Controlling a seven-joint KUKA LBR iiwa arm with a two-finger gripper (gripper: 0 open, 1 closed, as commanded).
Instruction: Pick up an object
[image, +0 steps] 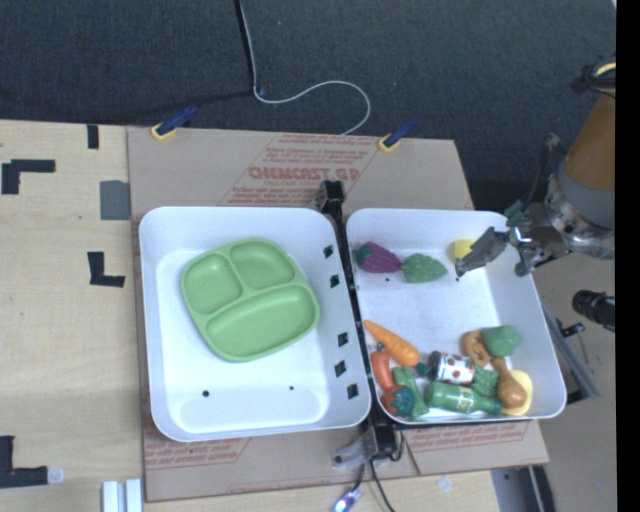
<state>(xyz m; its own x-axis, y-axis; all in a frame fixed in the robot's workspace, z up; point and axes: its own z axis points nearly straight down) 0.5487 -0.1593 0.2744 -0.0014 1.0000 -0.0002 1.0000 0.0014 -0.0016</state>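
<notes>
On the left of the table (60, 330), a white left bin (165, 300) holds a green divided plate (250, 298), lying flat near the bin's middle. Just beside it, across a dark central divider, the right bin (440, 310) carries the toys. Near its far wall lie a purple toy vegetable (377, 258) and a green leafy piece (424, 268), close together but apart, with a small yellow piece (462, 248) further right. Along the near wall an orange carrot (392, 343) lies at a slant, and next to it is a crowded heap: a red piece (383, 370), a green bottle-shaped toy (458, 398), a small white can with red spots (455, 369), a green piece (499, 339) and an orange-yellow piece (514, 390), touching one another. At the far right edge of this bin, the fingers (500, 248) are spread apart with nothing between them, one dark finger (480, 250) reaching toward the yellow piece, just beside it.
</notes>
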